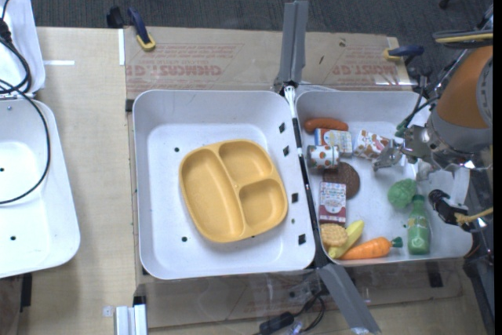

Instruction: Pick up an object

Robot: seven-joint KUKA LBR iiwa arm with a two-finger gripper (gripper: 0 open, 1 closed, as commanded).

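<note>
Toys are crowded into the right bin (439, 102), among them a carrot (367, 249), a green bottle (418, 227) and a sausage (326, 124), while the gripper (390, 159) is poised above them, its finger state not discernible.

one fixed camera above the bench (86, 59), looking down aslant on both bins (149, 169).

Yellow divided plate (234, 190) in the left white bin (149, 169).
</note>
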